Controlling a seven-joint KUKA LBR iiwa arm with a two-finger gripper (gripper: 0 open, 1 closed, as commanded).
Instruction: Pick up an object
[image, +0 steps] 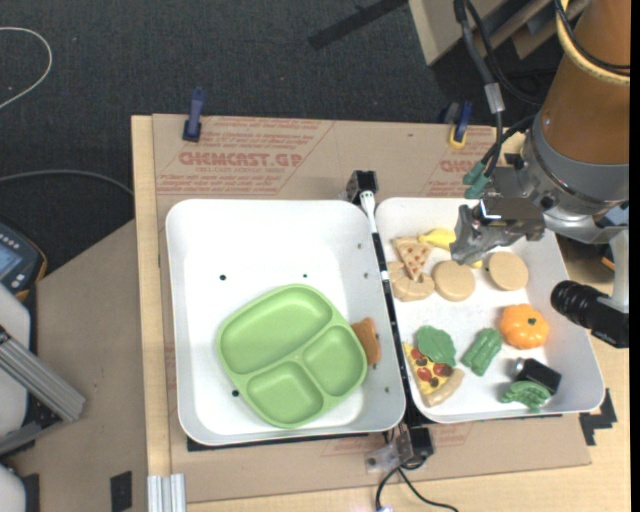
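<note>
Over the right bin (575, 330), I see the gripper (470, 250) low above the toy food at the bin's far left part. Nearest it lies a yellow piece (437, 238), small, smooth, partly hidden by the gripper body; its long axis appears to run roughly left to right, though I cannot confirm which end leads. A tan round cookie (455, 281) sits just beside. Finger spacing: I cannot tell. Nothing is visibly held.
</note>
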